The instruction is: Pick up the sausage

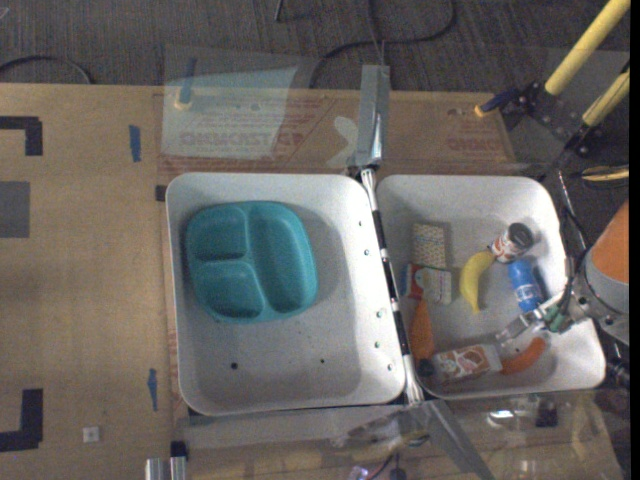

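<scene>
lettering on the carton [468, 362] and small box [432, 285] in the right bin [470, 190] is too blurred to read. sausage [524, 357] lies at that bin's near right corner, just under the gripper [528, 326]; whether its claw is apart or together, i cannot tell. arm cut off at the right edge

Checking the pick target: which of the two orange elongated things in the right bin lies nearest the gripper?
The short orange-red sausage by the bin's front right corner, right beside the gripper; the other orange piece lies along the left wall.
</scene>
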### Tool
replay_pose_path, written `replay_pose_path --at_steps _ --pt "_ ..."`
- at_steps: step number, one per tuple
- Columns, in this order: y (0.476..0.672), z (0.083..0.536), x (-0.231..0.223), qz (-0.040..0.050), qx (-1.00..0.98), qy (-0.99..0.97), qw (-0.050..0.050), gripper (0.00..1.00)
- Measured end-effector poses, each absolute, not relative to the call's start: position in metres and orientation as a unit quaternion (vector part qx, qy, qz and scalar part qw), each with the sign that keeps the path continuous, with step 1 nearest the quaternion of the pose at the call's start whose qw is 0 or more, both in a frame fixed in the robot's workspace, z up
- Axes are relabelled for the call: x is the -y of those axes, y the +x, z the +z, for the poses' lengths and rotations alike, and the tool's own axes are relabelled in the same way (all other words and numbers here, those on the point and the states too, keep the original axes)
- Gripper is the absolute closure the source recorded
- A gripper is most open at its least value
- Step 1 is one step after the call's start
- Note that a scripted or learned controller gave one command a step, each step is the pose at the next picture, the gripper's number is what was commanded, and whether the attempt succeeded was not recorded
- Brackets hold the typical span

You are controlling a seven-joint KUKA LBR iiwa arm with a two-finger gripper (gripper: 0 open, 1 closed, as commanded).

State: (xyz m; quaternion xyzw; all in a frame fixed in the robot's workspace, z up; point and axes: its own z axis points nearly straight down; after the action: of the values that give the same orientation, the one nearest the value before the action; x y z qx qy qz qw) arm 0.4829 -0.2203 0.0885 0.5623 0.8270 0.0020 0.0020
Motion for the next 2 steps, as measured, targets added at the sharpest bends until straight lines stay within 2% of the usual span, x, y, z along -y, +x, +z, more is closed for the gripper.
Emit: replay_pose_path --at_steps 2 --pt "0.4828 0.0882 0.2214 0.0009 -0.846 0.534 0.003 0.00"
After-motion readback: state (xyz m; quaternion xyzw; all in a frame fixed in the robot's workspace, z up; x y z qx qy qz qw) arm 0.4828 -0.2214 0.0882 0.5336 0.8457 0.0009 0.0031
